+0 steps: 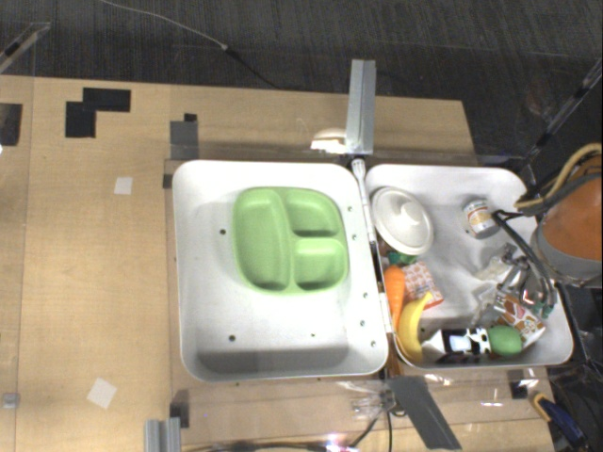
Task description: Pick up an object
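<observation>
- You see the arm [572, 229] enter from the right, its orange band cut off by the frame edge; cables cover much of the wrist.
- The claw [516, 285] sits low in the right bin [443, 182], a tangle of metal and wire; you cannot tell whether it is wide, narrow or holding anything.
- Just below the claw, a green ball [506, 341] and a small patterned packet [528, 323] lie against the bin's near-right corner, partly hidden by the claw's parts.
- Left of the ball, a dark object [460, 341] is too small to identify.
- Farther left of the claw, a banana [409, 326], a carrot [395, 288] and a wrapper [417, 278] crowd the bin's left wall.
- Up and left of the claw stand a white bowl [403, 219] and a small can [478, 217]; bare bin floor lies between them and the claw.
- Well to the left, the other bin [203, 337] holds a green divided tray [287, 238], with bare floor around it.
- The tabletop [85, 281] extends beyond.
</observation>
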Controlling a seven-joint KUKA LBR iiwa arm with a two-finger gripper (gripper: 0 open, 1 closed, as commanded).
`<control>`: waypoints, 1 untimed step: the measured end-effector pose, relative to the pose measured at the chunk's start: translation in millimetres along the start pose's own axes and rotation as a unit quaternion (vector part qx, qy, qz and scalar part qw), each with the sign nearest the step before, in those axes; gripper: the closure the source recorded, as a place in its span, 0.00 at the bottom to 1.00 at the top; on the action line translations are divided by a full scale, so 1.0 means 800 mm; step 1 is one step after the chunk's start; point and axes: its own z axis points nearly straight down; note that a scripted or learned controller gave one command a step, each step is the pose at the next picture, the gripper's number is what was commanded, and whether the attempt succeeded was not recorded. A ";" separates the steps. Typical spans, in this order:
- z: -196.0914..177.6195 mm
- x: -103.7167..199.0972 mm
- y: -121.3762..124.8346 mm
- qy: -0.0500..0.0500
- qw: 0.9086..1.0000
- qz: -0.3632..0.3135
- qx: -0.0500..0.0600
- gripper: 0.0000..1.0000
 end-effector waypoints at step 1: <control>0.000 0.017 -0.011 -0.002 0.999 0.036 0.000 0.00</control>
